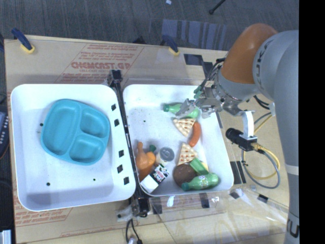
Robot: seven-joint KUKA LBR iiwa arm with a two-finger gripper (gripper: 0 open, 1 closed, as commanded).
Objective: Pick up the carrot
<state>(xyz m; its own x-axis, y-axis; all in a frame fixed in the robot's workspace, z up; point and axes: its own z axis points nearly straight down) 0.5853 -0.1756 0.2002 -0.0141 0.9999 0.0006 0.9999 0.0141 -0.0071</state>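
Note:
The carrot (pixel 195 133), a short orange stick, lies tilted in the right bin (pixel 152 98) near its right wall, just below a yellow wedge (pixel 184 123). My gripper (pixel 197 107) hangs over the bin's upper right part, a little above the carrot and close to the wedge and a green item (pixel 172 107). Nothing shows as held in it. The grey arm with its orange band (pixel 249 55) reaches in from the right.
Crowding the bin's lower half are an orange gourd-like toy (pixel 144 160), a grey can (pixel 166 153), a second wedge (pixel 186 154), a brown lump (pixel 184 173), a green bottle (pixel 203 181) and a white bottle (pixel 155 179). A blue divided plate (pixel 75 131) lies in the left bin (pixel 30 187).

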